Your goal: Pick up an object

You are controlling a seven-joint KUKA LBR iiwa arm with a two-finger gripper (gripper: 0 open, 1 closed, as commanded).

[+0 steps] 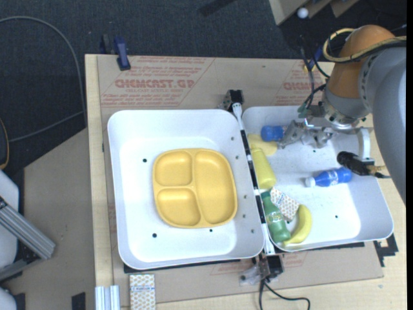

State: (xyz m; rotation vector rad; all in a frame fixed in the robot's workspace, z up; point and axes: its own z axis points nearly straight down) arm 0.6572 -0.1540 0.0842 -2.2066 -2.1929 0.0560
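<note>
We judge approach under way: gripper [308,133], grip state unreadable, hovers; small blue plastic object [272,133] lies just beside it—next, descend.

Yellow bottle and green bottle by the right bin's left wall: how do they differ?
The yellow bottle is plain yellow and lies farther up the right bin; the green bottle is green with a patterned label and lies nearer the front. The banana rests against the green bottle, while the yellow bottle has no banana beside it. Both lie on their sides along the left wall, roughly end to end.
</note>
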